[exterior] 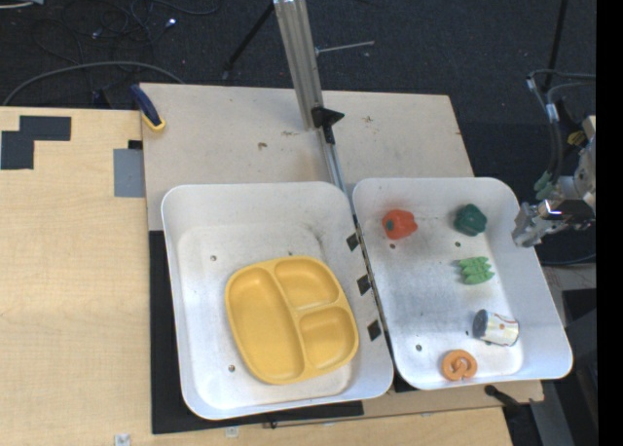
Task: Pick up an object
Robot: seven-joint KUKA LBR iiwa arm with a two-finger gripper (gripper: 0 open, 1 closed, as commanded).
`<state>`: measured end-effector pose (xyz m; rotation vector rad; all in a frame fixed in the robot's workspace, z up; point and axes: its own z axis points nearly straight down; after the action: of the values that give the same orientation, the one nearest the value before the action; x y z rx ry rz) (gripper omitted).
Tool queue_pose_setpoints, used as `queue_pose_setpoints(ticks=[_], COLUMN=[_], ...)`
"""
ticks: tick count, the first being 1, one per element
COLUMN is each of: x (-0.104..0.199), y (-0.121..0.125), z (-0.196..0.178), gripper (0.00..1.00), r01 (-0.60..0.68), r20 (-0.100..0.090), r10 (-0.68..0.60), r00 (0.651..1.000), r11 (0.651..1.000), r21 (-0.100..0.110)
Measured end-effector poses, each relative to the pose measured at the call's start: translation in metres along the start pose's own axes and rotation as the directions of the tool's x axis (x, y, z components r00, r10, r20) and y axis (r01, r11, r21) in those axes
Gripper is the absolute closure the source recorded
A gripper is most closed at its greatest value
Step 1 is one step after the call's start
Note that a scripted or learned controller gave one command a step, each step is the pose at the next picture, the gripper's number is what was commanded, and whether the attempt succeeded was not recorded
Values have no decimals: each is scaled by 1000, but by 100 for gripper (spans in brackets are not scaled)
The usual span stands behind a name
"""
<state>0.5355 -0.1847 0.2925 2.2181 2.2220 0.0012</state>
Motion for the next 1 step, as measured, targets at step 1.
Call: queue_pose_setpoints(ticks=[1], x=[46], y=[3], z=[1], gripper=[100], r01=[2], r20=[-3], r10=[-2], r00=[1000], r11=[1000], r21=[4])
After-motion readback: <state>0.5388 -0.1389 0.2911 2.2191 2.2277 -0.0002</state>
